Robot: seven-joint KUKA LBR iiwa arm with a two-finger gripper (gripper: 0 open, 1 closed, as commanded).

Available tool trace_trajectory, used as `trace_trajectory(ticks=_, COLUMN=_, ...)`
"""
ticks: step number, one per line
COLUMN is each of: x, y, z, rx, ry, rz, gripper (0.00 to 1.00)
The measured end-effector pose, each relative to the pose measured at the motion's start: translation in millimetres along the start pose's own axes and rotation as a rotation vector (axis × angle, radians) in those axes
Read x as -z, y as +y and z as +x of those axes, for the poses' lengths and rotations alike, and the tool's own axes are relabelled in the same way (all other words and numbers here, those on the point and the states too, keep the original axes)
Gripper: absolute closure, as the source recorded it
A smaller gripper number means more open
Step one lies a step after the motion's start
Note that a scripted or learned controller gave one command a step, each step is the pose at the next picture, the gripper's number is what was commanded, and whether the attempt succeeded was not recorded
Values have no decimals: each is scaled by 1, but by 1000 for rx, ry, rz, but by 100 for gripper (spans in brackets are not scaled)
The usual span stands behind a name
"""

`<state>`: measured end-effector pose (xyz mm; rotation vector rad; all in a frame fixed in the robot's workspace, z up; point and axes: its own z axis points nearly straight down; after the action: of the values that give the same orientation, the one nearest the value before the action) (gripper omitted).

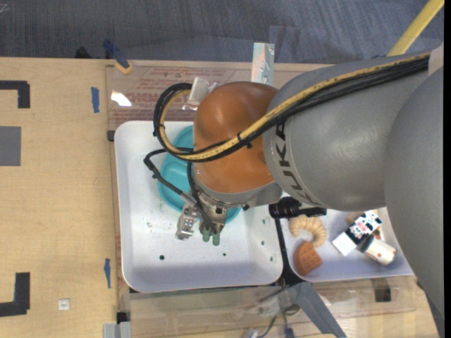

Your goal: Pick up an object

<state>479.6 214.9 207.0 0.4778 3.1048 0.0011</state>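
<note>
teal bowl (171, 183), left bin (141, 210), partly under arm

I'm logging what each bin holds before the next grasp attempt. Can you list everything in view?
White bins: 2, white, side by side on the bench; left bin, right bin.
Teal object: 1, teal, left bin, mostly hidden under the arm.
Croissant-shaped toy: 1, tan, right bin, near its left wall.
Round brown object: 1, orange-brown, right bin, below the croissant-shaped toy.
Black-and-white item: 1, right bin.
Arm: 1, grey with orange band, over the left bin.
End effector: 1, low over the left bin's floor.
</note>
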Motion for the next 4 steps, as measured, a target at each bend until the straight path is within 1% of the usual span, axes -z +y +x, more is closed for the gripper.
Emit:
trace_trajectory(ticks=1, x=-115, y=11, z=1, rx=-630, ry=-2, rz=-7, gripper=100)
trace_trajectory(ticks=2, x=8, y=1, z=-27, rx=-982, ry=-2, rz=-4, gripper=100)
trace_trajectory(ticks=3, x=26, y=-13, z=-5, rx=-360, ry=-1, rz=0, gripper=100)
trace_trajectory(ticks=4, x=37, y=-11, z=-5, rx=-355, ry=-4, rz=-4, gripper=100)
